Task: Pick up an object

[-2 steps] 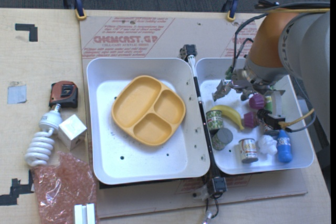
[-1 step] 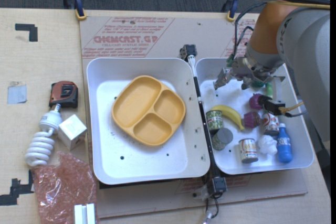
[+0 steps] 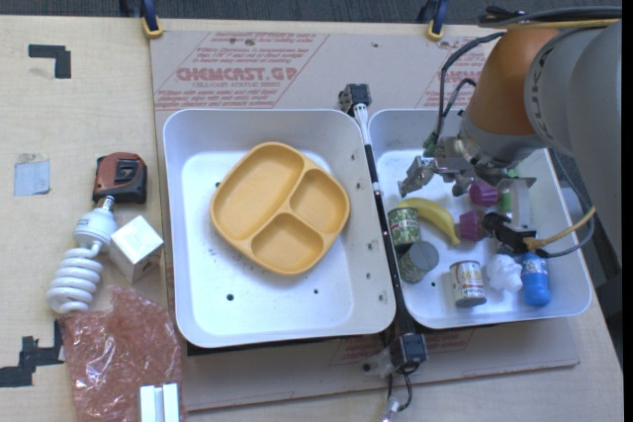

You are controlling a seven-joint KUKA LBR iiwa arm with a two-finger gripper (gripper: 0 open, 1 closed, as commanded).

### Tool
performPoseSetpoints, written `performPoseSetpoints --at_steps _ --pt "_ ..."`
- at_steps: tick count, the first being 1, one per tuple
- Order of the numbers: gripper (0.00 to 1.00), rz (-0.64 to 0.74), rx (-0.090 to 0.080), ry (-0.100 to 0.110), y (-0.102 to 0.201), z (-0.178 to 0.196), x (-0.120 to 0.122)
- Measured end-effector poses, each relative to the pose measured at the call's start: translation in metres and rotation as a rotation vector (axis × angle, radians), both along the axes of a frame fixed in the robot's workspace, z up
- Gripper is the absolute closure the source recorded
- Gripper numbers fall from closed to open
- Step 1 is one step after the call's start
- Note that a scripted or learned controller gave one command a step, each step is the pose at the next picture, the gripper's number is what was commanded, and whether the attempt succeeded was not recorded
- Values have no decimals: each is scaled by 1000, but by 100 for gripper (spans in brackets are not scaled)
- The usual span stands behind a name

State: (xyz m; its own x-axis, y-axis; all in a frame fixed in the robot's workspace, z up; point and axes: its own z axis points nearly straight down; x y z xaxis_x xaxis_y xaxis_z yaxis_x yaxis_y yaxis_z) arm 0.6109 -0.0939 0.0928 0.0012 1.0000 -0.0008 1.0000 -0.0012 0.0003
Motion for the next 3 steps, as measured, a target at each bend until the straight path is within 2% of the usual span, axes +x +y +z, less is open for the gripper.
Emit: performPoseSetpoints --at_steps 1,2,3 --pt "0 3 -1 -1 -26 0 48" --pt "0 0 0 0 -13 0 -20" --pt "0 3 -1 -1 -22 0 38"
